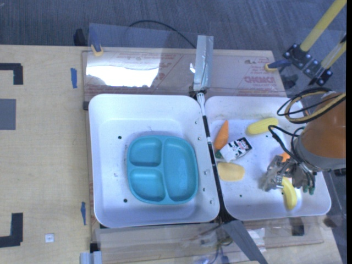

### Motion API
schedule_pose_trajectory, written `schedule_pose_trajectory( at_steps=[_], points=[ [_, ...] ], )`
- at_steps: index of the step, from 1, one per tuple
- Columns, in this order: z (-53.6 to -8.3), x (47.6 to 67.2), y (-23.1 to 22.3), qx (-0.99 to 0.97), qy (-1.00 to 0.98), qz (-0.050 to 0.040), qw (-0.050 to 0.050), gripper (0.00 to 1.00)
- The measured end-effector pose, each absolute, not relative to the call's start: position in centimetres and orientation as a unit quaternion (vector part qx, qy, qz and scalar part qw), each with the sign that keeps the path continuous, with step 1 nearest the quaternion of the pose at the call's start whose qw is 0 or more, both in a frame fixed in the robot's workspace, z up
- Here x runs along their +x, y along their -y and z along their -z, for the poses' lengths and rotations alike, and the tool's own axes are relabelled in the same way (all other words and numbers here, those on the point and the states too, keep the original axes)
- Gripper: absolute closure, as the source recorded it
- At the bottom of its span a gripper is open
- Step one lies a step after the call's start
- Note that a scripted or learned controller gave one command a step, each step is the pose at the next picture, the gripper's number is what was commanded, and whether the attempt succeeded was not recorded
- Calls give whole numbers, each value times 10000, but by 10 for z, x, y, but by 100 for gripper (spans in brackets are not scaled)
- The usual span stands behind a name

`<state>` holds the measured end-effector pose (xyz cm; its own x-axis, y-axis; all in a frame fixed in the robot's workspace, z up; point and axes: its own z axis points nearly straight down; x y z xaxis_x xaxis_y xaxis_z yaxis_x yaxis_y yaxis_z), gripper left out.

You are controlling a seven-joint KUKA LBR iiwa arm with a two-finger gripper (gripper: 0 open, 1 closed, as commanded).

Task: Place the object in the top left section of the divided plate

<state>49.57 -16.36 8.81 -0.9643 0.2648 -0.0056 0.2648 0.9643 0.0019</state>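
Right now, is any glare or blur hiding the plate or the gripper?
Camera view: glare sits on the clear panel behind the bins, off the blue divided plate, which reads sharp and evenly lit; the gripper is cluttered and slightly soft beside a yellow banana.

arm (325,142): orange band | black cables looped above | gripper (286,175): grey metal

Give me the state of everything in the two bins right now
Divided plate: upright in left bin, nothing in its sections.
Carrot: lying in right bin.
Upper banana: lying loose.
Yellow fruit: lying loose.
Gripper: low over the lower banana.
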Motion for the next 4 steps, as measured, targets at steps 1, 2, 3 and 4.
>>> schedule_pose_trajectory(
  at_steps=[1, 2, 3, 4],
  points=[
    [-99, 498, 163, 1343, -9909, -8, 61, 100],
    [-88, 484, 206, 2036, -9791, -6, 42, 100],
    [-88, 483, 202, 924, -9957, 14, 52, 100],
    [-88, 483, 179, -843, -9964, 14, 45, 100]
  ],
)
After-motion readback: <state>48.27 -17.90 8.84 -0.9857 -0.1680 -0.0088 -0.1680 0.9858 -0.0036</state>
